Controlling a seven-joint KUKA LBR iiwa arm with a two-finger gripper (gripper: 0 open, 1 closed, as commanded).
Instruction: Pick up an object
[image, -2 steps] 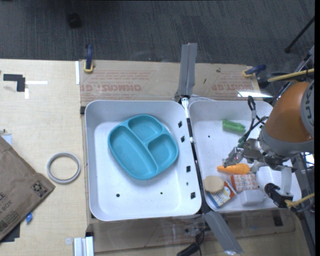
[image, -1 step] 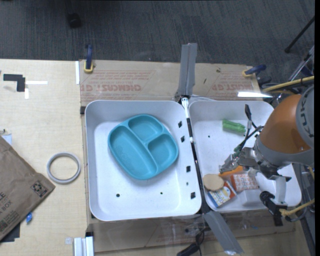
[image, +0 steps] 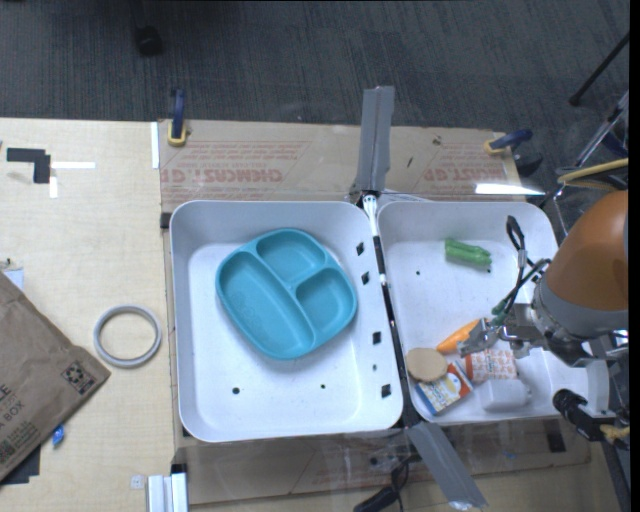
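Observation:
The right bin (image: 420, 240) holds several small objects. A green piece (image: 467, 252) lies near its back. An orange carrot-like piece (image: 457, 337), a tan round disc (image: 427, 364), a blue-edged packet (image: 445, 390), a red-and-white pack (image: 493, 366) and a white block (image: 506, 396) crowd the front right part. My gripper (image: 488, 338) hangs low over this cluster, just right of the orange piece and above the red-and-white pack. Nothing visibly sits in its grasp. The orange-banded wrist (image: 600, 255) hides the bin's right edge.
The left bin (image: 200, 400) carries a blue divided plate (image: 287, 292). A tape ring (image: 127, 334) and a brown cardboard box (image: 35, 385) lie on the bench to the left. A grey divider bar (image: 375, 140) stands between the bins at the back.

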